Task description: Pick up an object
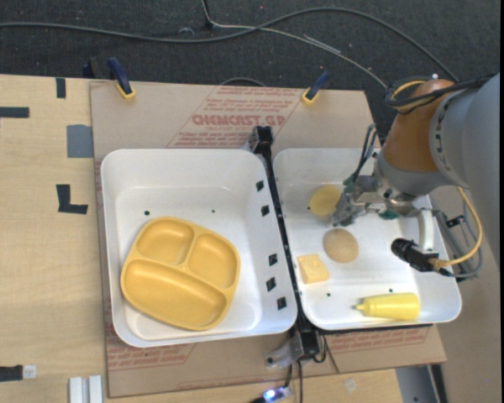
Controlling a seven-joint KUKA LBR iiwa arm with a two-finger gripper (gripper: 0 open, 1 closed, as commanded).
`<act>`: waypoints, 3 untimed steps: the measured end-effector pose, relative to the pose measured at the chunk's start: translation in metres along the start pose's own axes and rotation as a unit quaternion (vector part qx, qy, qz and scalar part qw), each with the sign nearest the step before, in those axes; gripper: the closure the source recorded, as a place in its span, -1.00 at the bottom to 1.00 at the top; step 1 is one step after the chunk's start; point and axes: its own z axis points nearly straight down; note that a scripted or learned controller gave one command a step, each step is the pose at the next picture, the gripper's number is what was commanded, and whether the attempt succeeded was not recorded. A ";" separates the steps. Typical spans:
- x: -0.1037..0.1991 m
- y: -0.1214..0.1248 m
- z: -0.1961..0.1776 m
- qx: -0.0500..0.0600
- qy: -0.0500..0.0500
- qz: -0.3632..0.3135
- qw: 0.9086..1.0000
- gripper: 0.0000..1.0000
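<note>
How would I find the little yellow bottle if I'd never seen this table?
Look in the right-hand white bin, the one the arm reaches into. The yellow squeeze bottle lies on its side along the near edge. Unlike the round beige lump and the yellow square block, it is long, with a pointed nozzle.

Two white bins (118,170) are sitting side by side on a cardboard sheet (235,116) printed in red. Two blue-and-yellow clamps (120,79) are pinning its far edge to the wooden tabletop (34,250). Black cables (235,25) are trailing across dark carpet (67,7) beyond.
</note>
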 end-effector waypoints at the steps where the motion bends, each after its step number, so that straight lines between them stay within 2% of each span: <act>1: -0.007 0.007 -0.049 -0.003 -0.001 0.001 1.000 1.00; 2: -0.005 -0.003 -0.100 -0.003 0.000 0.001 1.000 1.00; 3: -0.004 -0.002 -0.153 -0.004 -0.001 0.000 1.000 1.00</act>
